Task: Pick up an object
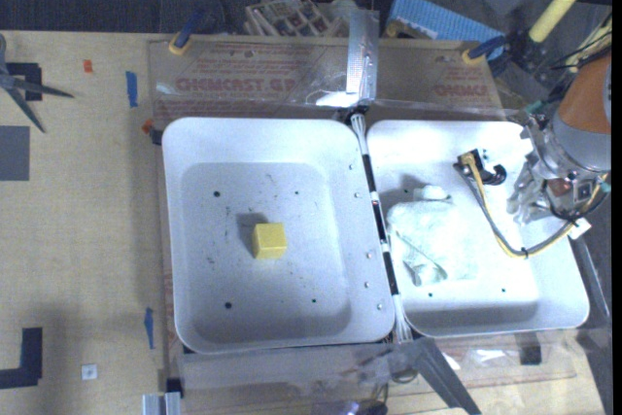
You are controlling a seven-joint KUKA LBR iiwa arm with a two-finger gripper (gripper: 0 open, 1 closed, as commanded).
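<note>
A small yellow block (pixel 270 240) lies near the middle of the left bin (pixel 194 160), well away from the arm. In the right bin (pixel 505 292) a crumpled white, partly see-through wrap or bag (pixel 432 238) lies on the left half, with a small white lump (pixel 428 194) at its top edge. My gripper (pixel 528 201) hangs over the right side of the right bin, to the right of the white wrap and apart from it. Nothing shows in its grasp.
The two white bins stand side by side, split by a narrow ridge (pixel 374 219). A clear taped panel (pixel 292 78) stands behind them. The wooden bench (pixel 78 209) stretches to the left, with blue tape marks and black pieces.
</note>
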